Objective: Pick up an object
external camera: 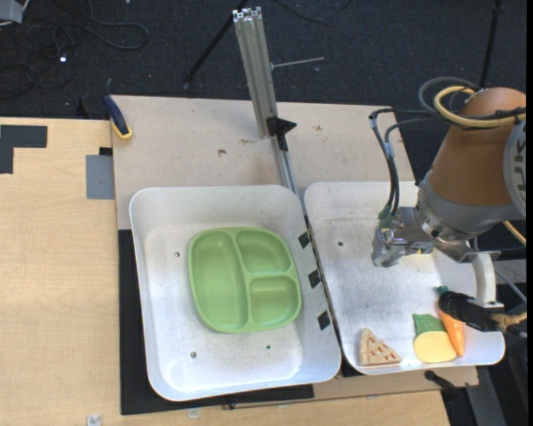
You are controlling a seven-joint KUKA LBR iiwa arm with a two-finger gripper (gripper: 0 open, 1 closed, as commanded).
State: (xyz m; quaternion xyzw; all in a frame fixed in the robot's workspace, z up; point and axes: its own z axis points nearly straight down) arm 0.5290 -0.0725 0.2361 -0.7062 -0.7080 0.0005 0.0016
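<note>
My jaws [389,248] hang over the right bin [355,220], and I cannot tell their state. At 5 o'clock from them lie 3 items: a waffle wedge [377,349], a yellow piece [433,347] and a carrot [454,333]. The left bin [155,238] holds a green divided plate [244,279].

waffle wedge [378,349] | yellow piece [434,349] | carrot [454,330] | right bin's [355,264] near end
</note>
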